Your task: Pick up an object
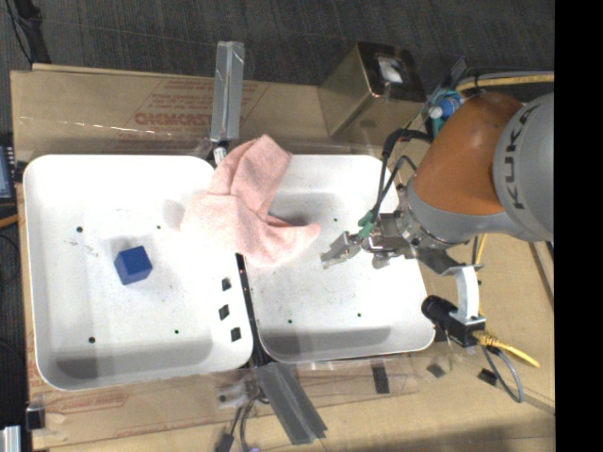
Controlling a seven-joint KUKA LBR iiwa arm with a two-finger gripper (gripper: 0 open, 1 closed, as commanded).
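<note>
A pink cloth (250, 205) lies draped over the divider between the two bins, part in the left bin (57, 281) and part in the right bin (377, 332). A small blue cube (133, 264) sits on the left bin's floor. My gripper (339, 250) hangs over the right bin, its fingers pointing left, just right of the cloth's lower corner. Nothing shows between the fingers, and the cloth looks apart from them.
A tan box (367, 88) stands behind the right bin. A grey metal post (226, 92) rises at the back between the bins. Cardboard lies under and behind both bins. Cables and a yellow connector (495, 347) trail at the right.
</note>
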